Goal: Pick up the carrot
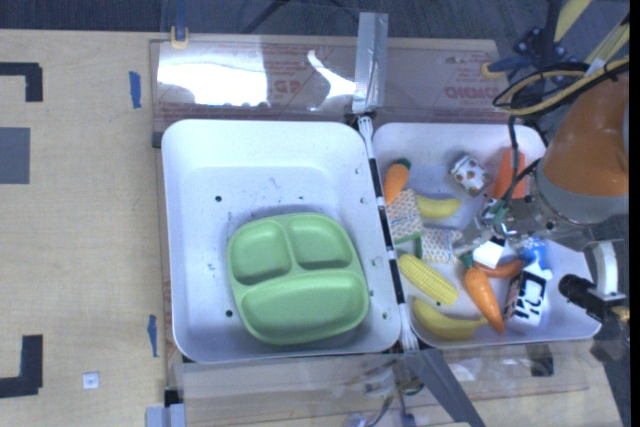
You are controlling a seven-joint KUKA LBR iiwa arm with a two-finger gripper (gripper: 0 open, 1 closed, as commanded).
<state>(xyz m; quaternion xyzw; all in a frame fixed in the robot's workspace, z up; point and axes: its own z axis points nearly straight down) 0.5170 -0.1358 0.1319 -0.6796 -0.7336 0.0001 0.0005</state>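
Camera view: carrot lies in right bin, wedged between corn, banana, carton. Claw just above clutter, grip state cannot tell. Risk: crowding neighbours cause wrong-item grab or slip.

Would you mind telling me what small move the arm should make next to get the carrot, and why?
Probably a short shift toward the near edge and down. The gripper sits among the clutter in the right bin, just above the carrot, which lies slanted between the corn and a black-and-white carton, so the descent should be careful.
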